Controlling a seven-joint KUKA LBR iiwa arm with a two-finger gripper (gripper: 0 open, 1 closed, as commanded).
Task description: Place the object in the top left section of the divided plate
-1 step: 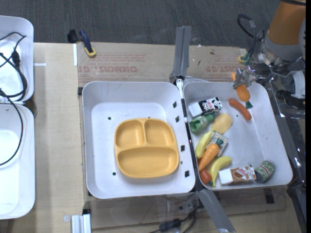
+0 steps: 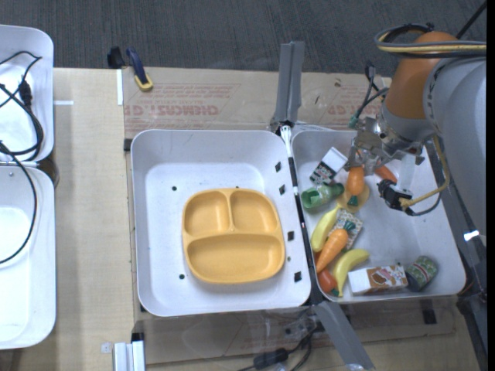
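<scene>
Cardboard-topped bench under dark carpet, bearing two shallow white bins side by side. Item one: gripper (image 2: pixel 363 161), lowered into the upper part of the right bin (image 2: pixel 445 230) on a grey arm with an orange band (image 2: pixel 414 76); its spread and whether it has anything cannot be told from this view. Item two, directly beneath it: a small orange toy, carrot-like (image 2: pixel 355 181), touching a yellow piece and a green toy (image 2: pixel 315 198); a white card (image 2: pixel 332 161) lies just beside. Item three, lower heap: banana (image 2: pixel 325 226), larger carrot (image 2: pixel 334 246), second banana (image 2: pixel 348 263), small carton (image 2: pixel 379 278), dark can (image 2: pixel 422 271). Item four, left bin (image 2: pixel 147 207): yellow divided plate (image 2: pixel 232 235), with two small sections at the far side and one large section nearer; the top left section (image 2: pixel 207 213) holds nothing. Risks, judged: crowding under the tool may cause a grasp on two toys, or a slip off the rounded carrot; the plate's narrow dividing ridge may send a drop into the neighbouring section.
</scene>
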